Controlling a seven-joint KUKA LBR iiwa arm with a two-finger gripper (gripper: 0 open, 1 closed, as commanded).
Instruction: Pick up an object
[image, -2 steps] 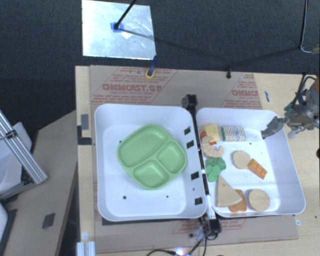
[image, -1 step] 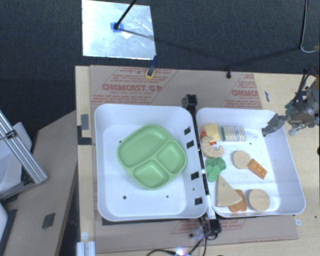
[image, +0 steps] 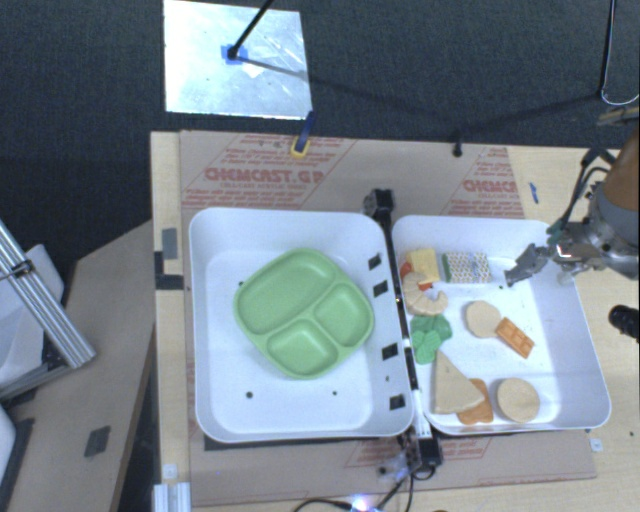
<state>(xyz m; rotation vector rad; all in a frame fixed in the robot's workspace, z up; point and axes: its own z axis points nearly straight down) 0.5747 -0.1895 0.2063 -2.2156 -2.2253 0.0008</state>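
Note:
The right bin (image: 585, 350) holds several toy food pieces: a yellow block (image: 425, 265), a speckled grey-green piece (image: 466, 266), a round tan cookie (image: 482, 319), an orange cracker (image: 515, 337), green leafy pieces (image: 430, 335), a tan wedge (image: 455, 385) and a round tan disc (image: 518, 399). My gripper (image: 525, 265) hangs over the bin's upper right part, to the right of the speckled piece, with nothing seen between its fingers.
The left bin (image: 215, 400) holds a green divided plate (image: 304, 313). A black divider with clips (image: 392, 300) runs between the bins. A shiny foil sheet (image: 237, 58) lies beyond the bench. Cables cross the dark floor at the top.

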